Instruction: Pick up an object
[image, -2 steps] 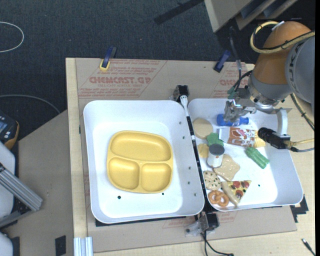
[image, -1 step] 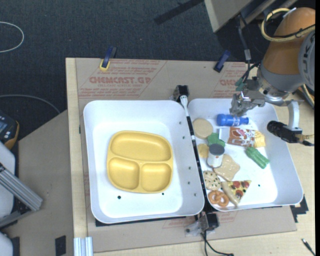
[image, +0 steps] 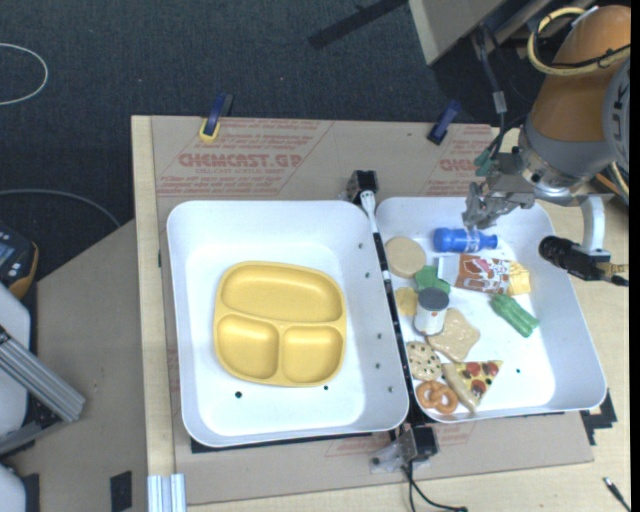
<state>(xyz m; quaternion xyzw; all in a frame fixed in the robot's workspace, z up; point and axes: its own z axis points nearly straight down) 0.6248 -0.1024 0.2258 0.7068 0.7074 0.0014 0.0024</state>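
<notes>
Two white bins sit side by side on the table. Nearest in the right bin, toward 6 o'clock, lie a pretzel and pizza slice. Farther, toward 12 o'clock, a blue bottle lies just beneath the fingers; whether they are apart, I cannot tell.

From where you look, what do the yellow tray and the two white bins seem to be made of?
The yellow tray looks like molded plastic with a satin finish: one even color, rounded compartments, soft highlights. The left bin and right bin look like thin formed plastic, smooth and slightly glossy, with rounded corners; coated metal cannot be excluded.
</notes>
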